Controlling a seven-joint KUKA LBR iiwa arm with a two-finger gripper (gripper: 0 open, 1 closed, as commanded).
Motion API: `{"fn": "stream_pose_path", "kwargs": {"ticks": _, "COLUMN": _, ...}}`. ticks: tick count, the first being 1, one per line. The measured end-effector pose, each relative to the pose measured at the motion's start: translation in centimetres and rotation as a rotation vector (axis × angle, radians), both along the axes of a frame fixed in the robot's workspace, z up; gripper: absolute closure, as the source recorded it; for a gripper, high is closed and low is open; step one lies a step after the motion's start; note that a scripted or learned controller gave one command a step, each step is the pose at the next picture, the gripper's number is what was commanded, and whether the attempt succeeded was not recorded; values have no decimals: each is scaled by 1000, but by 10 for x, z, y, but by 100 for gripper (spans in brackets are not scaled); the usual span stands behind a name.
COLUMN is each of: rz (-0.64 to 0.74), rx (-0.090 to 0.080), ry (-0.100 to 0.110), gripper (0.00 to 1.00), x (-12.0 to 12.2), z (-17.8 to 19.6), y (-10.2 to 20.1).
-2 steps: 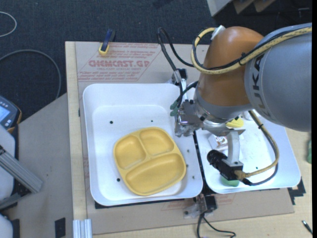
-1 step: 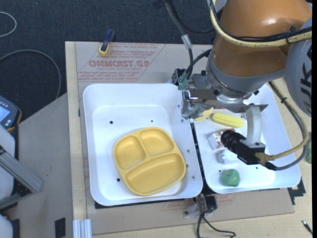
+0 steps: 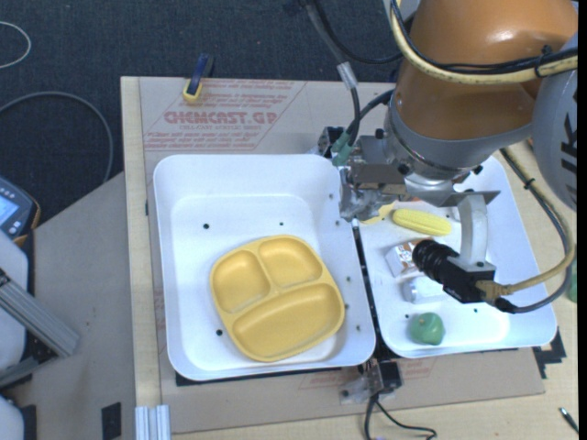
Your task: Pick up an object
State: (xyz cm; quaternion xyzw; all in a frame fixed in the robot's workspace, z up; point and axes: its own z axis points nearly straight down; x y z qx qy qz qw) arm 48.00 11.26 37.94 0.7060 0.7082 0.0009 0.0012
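The pincer (image 3: 367, 211) hangs low over the right bin's (image 3: 525, 236) left edge; how wide it stands cannot be told. Just right of it lies a yellow corn cob (image 3: 422, 220), with a green ball (image 3: 426, 328) farther toward the camera and a yellow divided plate (image 3: 277, 296) in the left bin (image 3: 183, 246).

Both bins, the left bin (image 3: 183, 200) and the right bin (image 3: 523, 246), are plain white, and the left one holds a mustard-yellow divided plate (image 3: 275, 296). In the right bin lie a bright yellow corn cob (image 3: 420, 220) and a green ball-like toy (image 3: 426, 328). The arm (image 3: 477, 53) is glossy orange above grey, the bench board (image 3: 220, 113) is tan with red lettering, and the floor (image 3: 92, 26) is dark blue-grey.
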Motion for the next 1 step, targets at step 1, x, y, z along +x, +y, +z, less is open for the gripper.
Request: {"fn": "stream_pose_path", "kwargs": {"ticks": 1, "rz": -1, "rx": 0, "ry": 9, "gripper": 100, "x": 15, "z": -37, "y": 20}}
